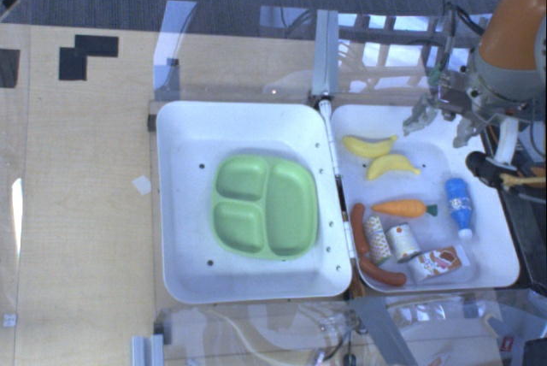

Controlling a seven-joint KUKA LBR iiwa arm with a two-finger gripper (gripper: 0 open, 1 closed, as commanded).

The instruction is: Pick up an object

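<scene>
Two white bins sit side by side. The gripper (438, 121), fingers spread and holding nothing, hangs over the right bin (509, 257)'s far edge, beside two bananas (380, 156). Carrot (399, 208), bottle (459, 206), sausages (381, 274) and cartons crowd the near half

The pale wooden counter (77, 185) carries two shallow white bins side by side, touching along their inner rims — the left bin (179, 270) and the right bin (504, 266) — with black marks (85, 55) at its far left.
</scene>
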